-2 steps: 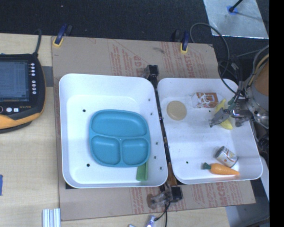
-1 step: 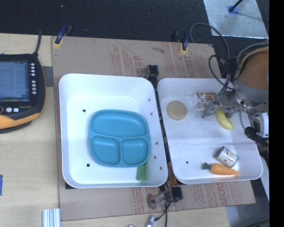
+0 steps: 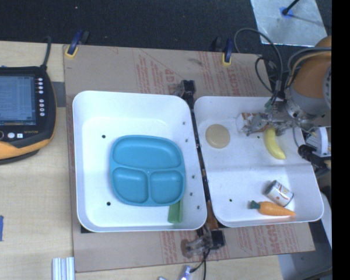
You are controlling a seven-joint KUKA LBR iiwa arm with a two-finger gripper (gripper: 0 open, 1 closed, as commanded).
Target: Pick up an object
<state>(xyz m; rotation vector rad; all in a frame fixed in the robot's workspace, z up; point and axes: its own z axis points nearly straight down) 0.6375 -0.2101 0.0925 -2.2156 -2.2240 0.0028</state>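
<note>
The right bin [image 3: 239, 177] holds a yellow banana [image 3: 275, 146], a round tan cookie [image 3: 217, 136], a small silver can [image 3: 279, 192] lying on its side, and an orange carrot [image 3: 274, 210] along the front wall. My gripper [image 3: 260, 123] hangs low over the back of this bin, just left of the banana's upper end and right of the cookie. Nothing shows as held in it. The grey arm with its orange band [image 3: 309, 77] comes in from the right.
The left bin [image 3: 93, 133] holds a blue divided plate [image 3: 147, 169] and a green object [image 3: 175, 213] against its front wall. A teach pendant [image 3: 14, 112] lies on the bench at far left. Cables loop above the right bin.
</note>
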